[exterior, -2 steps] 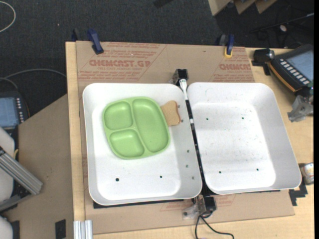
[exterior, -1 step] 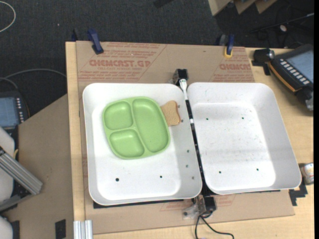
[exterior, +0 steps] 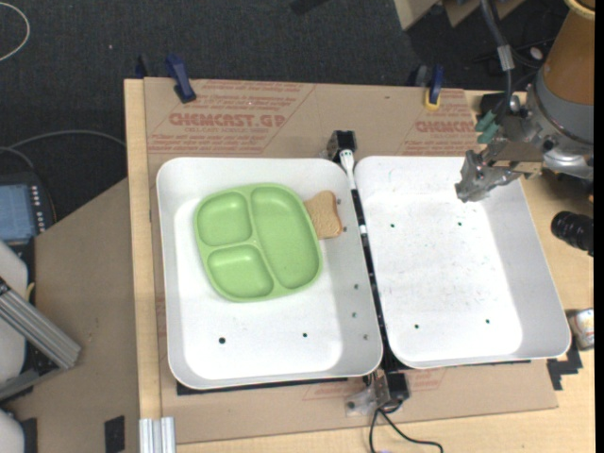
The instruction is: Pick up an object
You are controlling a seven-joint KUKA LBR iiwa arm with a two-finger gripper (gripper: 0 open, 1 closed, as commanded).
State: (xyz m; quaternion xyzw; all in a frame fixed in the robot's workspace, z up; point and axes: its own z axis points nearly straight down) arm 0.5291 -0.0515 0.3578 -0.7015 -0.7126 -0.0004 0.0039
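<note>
The left shallow white bin [exterior: 189, 338] contains a light-green three-compartment plastic plate [exterior: 257, 242], with a flat tan biscuit-shaped object [exterior: 325, 214] touching its right rim. The grey two-finger gripper [exterior: 469, 190] hangs over the upper right area of the right white bin [exterior: 462, 300]; whether it is parted or closed cannot be determined.

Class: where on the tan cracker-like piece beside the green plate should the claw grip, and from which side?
Grip the tan piece across its two long edges, descending from above. It lies flat against the divided green plate, so its right, plate-free half offers more finger room.
</note>
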